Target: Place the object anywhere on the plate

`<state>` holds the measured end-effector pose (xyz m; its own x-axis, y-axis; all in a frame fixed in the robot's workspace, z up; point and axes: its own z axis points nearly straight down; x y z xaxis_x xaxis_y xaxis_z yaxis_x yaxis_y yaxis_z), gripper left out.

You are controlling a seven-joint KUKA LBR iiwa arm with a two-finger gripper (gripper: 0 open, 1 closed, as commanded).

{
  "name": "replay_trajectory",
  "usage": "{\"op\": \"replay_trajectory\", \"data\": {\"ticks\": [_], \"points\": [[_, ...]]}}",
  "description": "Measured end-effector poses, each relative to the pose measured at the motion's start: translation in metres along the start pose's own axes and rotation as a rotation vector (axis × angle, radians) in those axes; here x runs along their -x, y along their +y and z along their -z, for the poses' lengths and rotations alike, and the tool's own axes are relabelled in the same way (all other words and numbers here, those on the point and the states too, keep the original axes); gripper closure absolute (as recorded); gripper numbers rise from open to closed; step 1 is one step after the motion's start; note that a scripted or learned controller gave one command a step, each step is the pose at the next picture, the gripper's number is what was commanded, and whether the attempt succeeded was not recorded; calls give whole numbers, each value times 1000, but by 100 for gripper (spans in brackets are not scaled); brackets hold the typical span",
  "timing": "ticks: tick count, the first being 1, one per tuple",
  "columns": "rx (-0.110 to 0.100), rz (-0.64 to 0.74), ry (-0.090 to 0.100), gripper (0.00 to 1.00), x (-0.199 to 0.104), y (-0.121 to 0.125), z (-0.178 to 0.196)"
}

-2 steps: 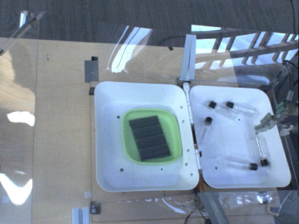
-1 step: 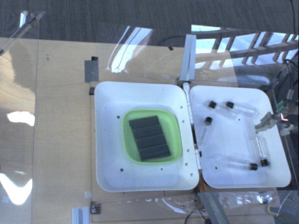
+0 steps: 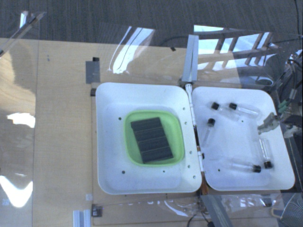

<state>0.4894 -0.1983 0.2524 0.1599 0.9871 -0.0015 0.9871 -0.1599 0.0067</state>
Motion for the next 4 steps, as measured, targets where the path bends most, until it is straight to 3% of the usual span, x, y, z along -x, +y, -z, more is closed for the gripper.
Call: {"op": "replay_trajectory", "data": {"ticks": [2, 3, 4], "points": [[-2, -46, 1, 0, 1, -1, -27], [1, -65, 0, 0, -3, -1, -14], [-2, -109, 2, 0, -49, -9, -13]]}}
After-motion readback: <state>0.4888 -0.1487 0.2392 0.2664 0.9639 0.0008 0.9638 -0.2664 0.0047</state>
